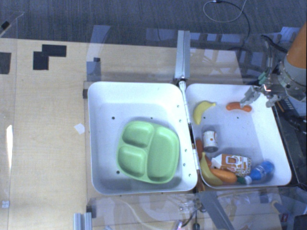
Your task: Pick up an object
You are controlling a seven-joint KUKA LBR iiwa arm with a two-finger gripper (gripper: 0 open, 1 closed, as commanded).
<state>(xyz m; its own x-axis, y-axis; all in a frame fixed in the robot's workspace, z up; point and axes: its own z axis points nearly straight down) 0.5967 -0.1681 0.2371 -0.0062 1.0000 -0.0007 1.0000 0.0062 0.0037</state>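
Observation:
My gripper [259,98] hangs over the far right corner of the right bin [283,150], open, with nothing between its fingers. A small orange carrot-like piece [239,107] lies just left of and below its left finger [249,96]. Farther left, a yellow banana [202,109] rests near the bin's far left wall. A small can [210,139] stands in the middle. Along the near wall lie a second banana [206,167], an orange carrot [223,176], a white and orange carton [232,163] and a blue-capped bottle [259,172].
The left bin [100,128] holds a green divided plate [148,151]. A metal divider post [182,56] stands between the bins at the back. Cables [225,8] run behind the right bin. The wooden bench [43,143] stretches to the left.

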